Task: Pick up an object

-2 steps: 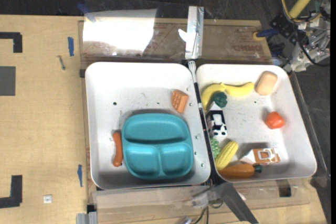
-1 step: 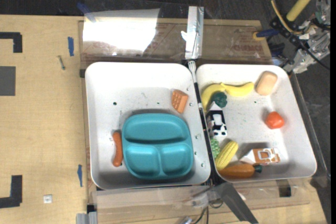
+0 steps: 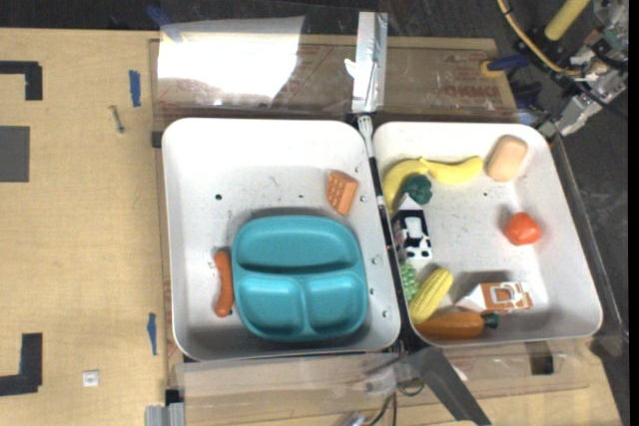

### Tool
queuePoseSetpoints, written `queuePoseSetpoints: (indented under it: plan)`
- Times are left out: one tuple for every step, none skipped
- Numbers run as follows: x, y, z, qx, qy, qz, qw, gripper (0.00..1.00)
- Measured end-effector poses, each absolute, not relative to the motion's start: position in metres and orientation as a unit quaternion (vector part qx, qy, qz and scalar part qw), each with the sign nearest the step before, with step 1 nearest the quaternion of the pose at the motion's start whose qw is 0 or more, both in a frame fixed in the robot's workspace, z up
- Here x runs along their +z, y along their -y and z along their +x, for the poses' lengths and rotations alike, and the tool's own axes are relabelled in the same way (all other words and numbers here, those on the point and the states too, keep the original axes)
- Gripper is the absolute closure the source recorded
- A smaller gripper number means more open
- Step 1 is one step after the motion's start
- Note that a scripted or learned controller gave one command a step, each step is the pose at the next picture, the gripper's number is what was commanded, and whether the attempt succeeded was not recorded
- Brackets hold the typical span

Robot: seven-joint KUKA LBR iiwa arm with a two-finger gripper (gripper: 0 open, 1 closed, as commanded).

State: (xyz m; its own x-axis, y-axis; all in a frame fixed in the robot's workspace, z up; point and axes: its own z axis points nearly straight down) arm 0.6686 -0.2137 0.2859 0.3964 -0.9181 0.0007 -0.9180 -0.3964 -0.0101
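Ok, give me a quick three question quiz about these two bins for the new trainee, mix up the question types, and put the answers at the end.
1. True or false: the teal divided tray sits in the right bin.
2. Multiple choice: which item lies nearest the right bin's near edge? A) the carrot B) the banana C) the peach-coloured piece
3. Short answer: what lies just off the tray's left side in the left bin?

Key
1. False; it sits in the left bin.
2. A, the carrot.
3. The sausage, lying lengthwise along that side.
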Motion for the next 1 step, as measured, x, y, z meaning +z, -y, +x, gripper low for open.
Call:
queuePoseSetpoints:
  plan:
    - [0.2682,0.2120,0.6678,0.0006,-0.438,-0.899,0.002,1.00]
